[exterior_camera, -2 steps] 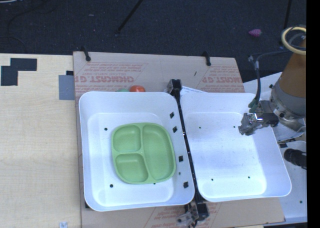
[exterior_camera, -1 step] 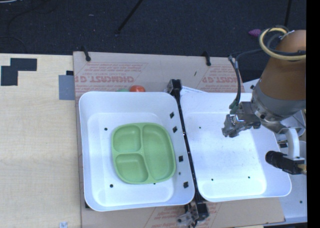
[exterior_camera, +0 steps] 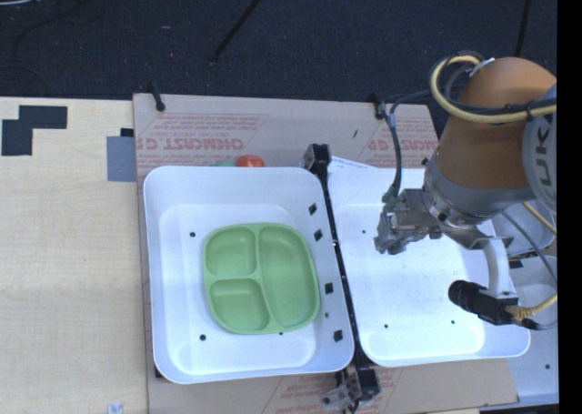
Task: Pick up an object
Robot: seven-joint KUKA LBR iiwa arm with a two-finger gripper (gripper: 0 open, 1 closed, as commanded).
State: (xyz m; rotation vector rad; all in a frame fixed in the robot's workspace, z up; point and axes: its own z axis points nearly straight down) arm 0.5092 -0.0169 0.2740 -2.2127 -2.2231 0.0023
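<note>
A green divided plate [exterior_camera: 261, 277] lies flat in the left bin [exterior_camera: 173, 221]. Over the neighbouring right bin [exterior_camera: 427, 339], away from the plate, hangs the gripper [exterior_camera: 393, 237], grasping nothing visible.

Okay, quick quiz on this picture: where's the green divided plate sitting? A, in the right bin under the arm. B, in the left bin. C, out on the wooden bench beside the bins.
B: the green divided plate lies flat on the floor of the left bin, while the pincer hangs over the right bin.
</note>
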